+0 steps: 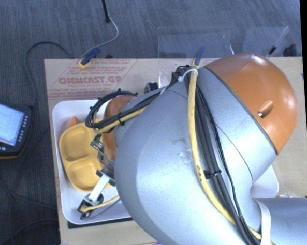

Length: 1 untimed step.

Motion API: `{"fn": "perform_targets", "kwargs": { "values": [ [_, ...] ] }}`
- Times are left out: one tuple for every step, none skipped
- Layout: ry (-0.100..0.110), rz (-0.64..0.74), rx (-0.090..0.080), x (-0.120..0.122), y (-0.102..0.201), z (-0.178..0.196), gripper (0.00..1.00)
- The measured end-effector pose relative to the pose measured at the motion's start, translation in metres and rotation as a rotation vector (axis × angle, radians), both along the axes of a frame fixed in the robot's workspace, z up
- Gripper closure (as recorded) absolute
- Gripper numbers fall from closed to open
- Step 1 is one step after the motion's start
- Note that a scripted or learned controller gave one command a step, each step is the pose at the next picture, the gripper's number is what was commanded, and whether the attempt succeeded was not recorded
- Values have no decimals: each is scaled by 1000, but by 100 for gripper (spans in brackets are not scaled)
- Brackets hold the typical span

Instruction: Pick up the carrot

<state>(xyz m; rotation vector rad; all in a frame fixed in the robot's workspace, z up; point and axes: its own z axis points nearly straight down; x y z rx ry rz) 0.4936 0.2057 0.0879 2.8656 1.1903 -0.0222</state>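
1. Camera view: the grey arm (197, 158), with its orange band (261, 97) and yellow cable (195, 122), covers most of both bins.
2. The left bin (62, 151) holds a yellow dish (80, 155).
3. An orange sliver (73, 120), perhaps the carrot, lies at the dish's upper edge.
4. Whether the hand is wide or narrow, I cannot tell.
5. The counter (88, 77) is brown board; grey carpet (23, 29) lies around, with a pendant (6, 126) at left.

arm (197, 163) over bin (62, 151), handset (6, 127) left
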Motion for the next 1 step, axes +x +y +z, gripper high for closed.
{"fn": "perform_targets", "kwargs": {
  "values": [
    [1,-45,35,27,-20,120,100]
  ]
}}
